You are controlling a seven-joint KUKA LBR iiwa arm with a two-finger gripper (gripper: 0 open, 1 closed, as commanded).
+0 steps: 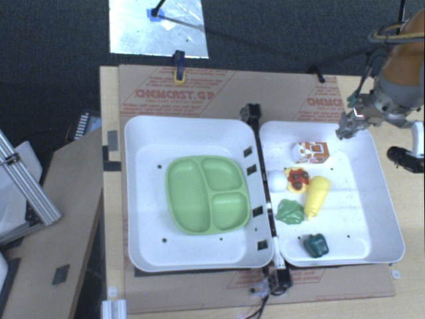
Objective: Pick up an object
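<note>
Bench [80,198] w/ a cardboard sheet [219,88] under two shallow white bins side by side. Left bin [143,138] carries a light-green divided plate [206,195], three compartments, sitting about centre, a bit toward the bin's right wall. Right bin [372,198] has all the small stuff, bunched along its left half: orange-and-white carton [312,152] near the far left corner; below it a red-and-yellow toy food piece [297,178] w/ a white egg-like ball [276,181] touching or just beside it, against the left wall; a yellow squeeze bottle [316,195] lying tilted, just right of the red piece; a green leafy piece [289,211] at the bottle's lower end, prob. touching; a dark green pepper-like item [316,245] apart from the rest, near the bin's near edge. Arm [402,78] comes in at the far right corner of the right bin, grey w/ orange band. Gripper [346,128] hangs over the bin's far edge, right of the carton and apart from it; nothing seen between its fingers, and can't tell how wide it's set, too blurred and small. Beyond the bench's far edge, a shiny foil-like square [158,18] w/ a blue mark on dark floor. Small yellow clip [179,72] at the cardboard's far edge.
</note>
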